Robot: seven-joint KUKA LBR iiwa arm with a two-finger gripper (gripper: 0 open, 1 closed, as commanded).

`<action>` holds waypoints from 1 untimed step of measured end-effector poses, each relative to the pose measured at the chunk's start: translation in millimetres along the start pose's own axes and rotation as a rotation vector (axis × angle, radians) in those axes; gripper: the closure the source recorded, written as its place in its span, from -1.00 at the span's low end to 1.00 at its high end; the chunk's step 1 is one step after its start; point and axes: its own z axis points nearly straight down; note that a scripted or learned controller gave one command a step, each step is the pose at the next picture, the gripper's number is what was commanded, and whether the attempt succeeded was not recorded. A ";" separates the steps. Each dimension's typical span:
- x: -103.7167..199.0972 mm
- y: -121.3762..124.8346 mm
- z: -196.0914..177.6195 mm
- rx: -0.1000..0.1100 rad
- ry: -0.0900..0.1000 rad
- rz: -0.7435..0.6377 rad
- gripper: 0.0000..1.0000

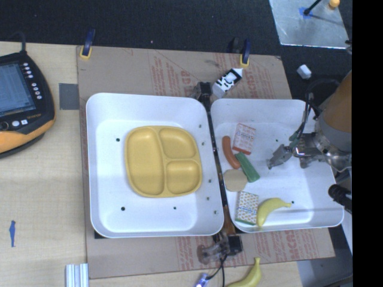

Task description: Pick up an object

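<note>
Camera view looks down on two shallow white bins set side by side on the tabletop (48,178). The left bin (108,214) holds one thing: a yellow divided plate (163,160) with three compartments, lying flat near the bin's middle. The right bin (311,211) holds six: one red sausage (229,152), one green stick (246,167) touching the sausage's lower end, one red-and-white packet (243,138) just above them, one beige round piece (234,180) by the left wall, one patterned packet (246,207), and one yellow banana (269,210) overlapping that packet near the front wall. A second banana (250,275) lies outside the bins at the bottom edge, so there are two bananas in all.

The end effector (280,158) hangs over the right bin's middle, reaching in from the right, its dark fingers spread apart with nothing between them. It sits well apart from the banana and to the right of the green stick.

Around the bins: one orange-rimmed handheld controller (21,103) at the left, two blue-and-yellow clamps (87,43) at the cardboard's back edge, and one black-and-white object (228,81) behind the bins.
</note>
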 end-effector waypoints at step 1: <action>-59.7 43.2 -15.1 -0.002 0.000 0.006 -1.00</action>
